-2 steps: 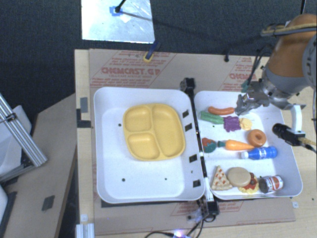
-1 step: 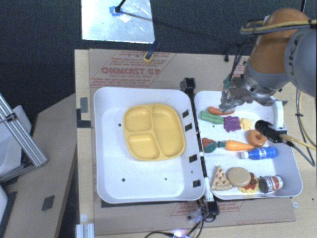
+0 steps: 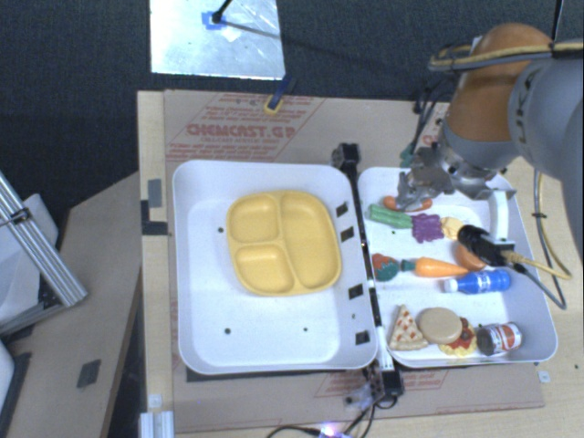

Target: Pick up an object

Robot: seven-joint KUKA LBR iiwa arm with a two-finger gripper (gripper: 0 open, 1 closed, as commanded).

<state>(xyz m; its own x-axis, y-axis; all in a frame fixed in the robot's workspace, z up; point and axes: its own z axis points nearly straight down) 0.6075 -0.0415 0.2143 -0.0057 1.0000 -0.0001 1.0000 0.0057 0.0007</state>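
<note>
The tabletop (image 3: 108,235) carries two shallow white bins side by side, resting on a printed cardboard sheet (image 3: 239,128); the left bin (image 3: 196,276) holds a yellow divided plate (image 3: 279,242), lying flat near its middle, with three compartments, all bare; the right bin (image 3: 531,322) is crowded with toy foods; along its near edge lie a burger (image 3: 443,328), a pizza slice (image 3: 407,329) just to the left of it and touching it, and a small can (image 3: 499,338) on its side to the right; further back a carrot (image 3: 427,266) lies crosswise with its green top toward the divider, and a blue bottle (image 3: 476,283) lies on its side just right of the carrot's tip; behind these sit a purple bunch of grapes (image 3: 426,227) and a green vegetable (image 3: 391,215) stretched out beside it, near the divider; a small orange-red piece (image 3: 400,203) lies at the far left corner of this bin, just behind the green vegetable; the tool (image 3: 413,192) hangs low over that corner, right above the orange-red piece and close to the green vegetable; whether it is released or clenched cannot be told, and nothing is seen gripped in it; the grey arm (image 3: 547,108) reaches in from the right, its orange band (image 3: 488,85) above the wrist, bending downward toward the far end of the right bin.
</note>
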